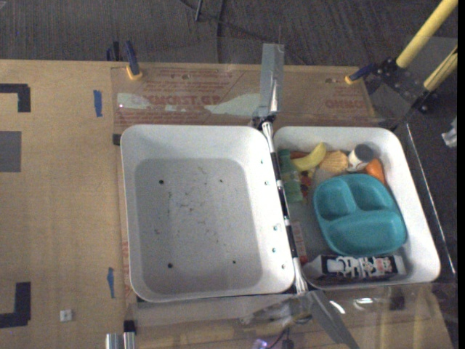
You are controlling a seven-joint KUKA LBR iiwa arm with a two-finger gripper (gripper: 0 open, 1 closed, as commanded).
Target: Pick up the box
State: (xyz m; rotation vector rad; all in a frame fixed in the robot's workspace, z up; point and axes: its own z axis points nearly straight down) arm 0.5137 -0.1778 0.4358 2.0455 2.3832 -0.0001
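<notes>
Jaws' state I cannot tell; the box (pixel 362 266) lies flat along the right bin's (pixel 423 227) near wall, crowded by the teal tray (pixel 358 214), restricting approach.

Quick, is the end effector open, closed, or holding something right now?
End effector: cannot be told.
The box lies in its bin, nothing gripping it.

Hard to make out: a small pale grey shape (pixel 455 132), cut off at the picture's right edge, just beyond the far right corner of the right bin (pixel 423 220) and apart from its rim. Cannot tell whether part of the arm. Too small and blurred to read any pose or wrist angle.
</notes>
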